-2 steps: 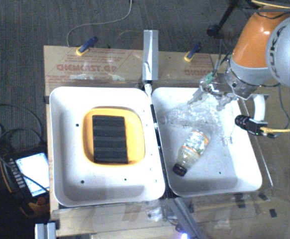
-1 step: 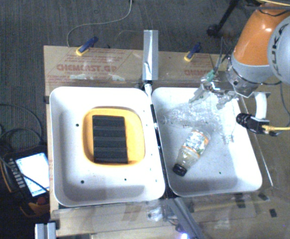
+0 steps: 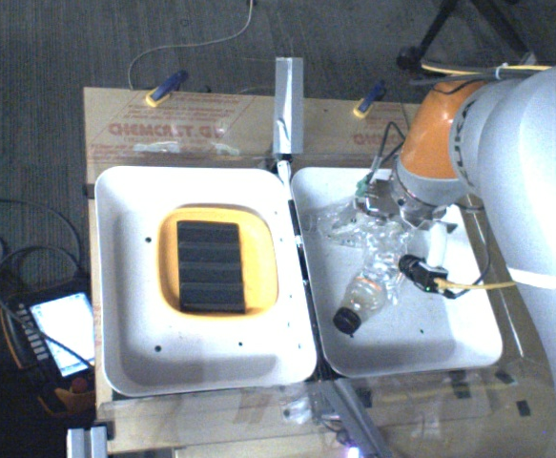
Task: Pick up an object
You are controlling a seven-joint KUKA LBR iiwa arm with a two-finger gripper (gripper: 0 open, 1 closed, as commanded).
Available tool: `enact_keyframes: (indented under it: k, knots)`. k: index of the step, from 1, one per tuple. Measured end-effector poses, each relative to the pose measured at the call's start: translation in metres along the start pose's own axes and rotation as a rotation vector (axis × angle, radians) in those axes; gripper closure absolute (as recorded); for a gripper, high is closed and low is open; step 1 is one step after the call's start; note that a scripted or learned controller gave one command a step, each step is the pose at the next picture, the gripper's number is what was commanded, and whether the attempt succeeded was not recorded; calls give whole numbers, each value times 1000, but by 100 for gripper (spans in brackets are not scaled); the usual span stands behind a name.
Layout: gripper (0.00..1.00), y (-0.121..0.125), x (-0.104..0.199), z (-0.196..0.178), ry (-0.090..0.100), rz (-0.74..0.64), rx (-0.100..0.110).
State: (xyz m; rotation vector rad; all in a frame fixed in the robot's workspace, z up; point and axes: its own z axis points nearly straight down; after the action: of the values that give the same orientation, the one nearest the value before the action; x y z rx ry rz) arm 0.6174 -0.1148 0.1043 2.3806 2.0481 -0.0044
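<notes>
The arm point(image 3: 506, 160) is seen reaching in from the right, and the end effector point(image 3: 384, 204) is held low over the far part of the right bin point(image 3: 449, 337). Much of it is covered by the orange band and the grey wrist, so whether it is spread or closed cannot be told, and nothing can be made out in its grasp.

Just below it, a clear bottle point(image 3: 371, 289) is laid on its side at a slant on the bin floor, with its black cap point(image 3: 345, 321) pointed toward the near left corner. The bottle's upper end is lost in glare and against the robot's parts, so whether it is touched there cannot be judged. A patch of crumpled clear plastic point(image 3: 339, 222) is seen to the left of the end effector, and its outline is hard to trace against the white floor.

In the left bin point(image 3: 125, 284), a yellow tray point(image 3: 168, 256) is set in the middle, and a black ridged block point(image 3: 210, 266) is laid inside it. The bench point(image 3: 163, 132) is shown behind the bins, with two blue-and-yellow clamps point(image 3: 166, 87) at its far edge.
</notes>
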Motion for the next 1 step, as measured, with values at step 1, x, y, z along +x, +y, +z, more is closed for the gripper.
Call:
enact_keyframes:
  k: [1]
  knots:
    - [100,-49,-21,-13,2,-30,2]
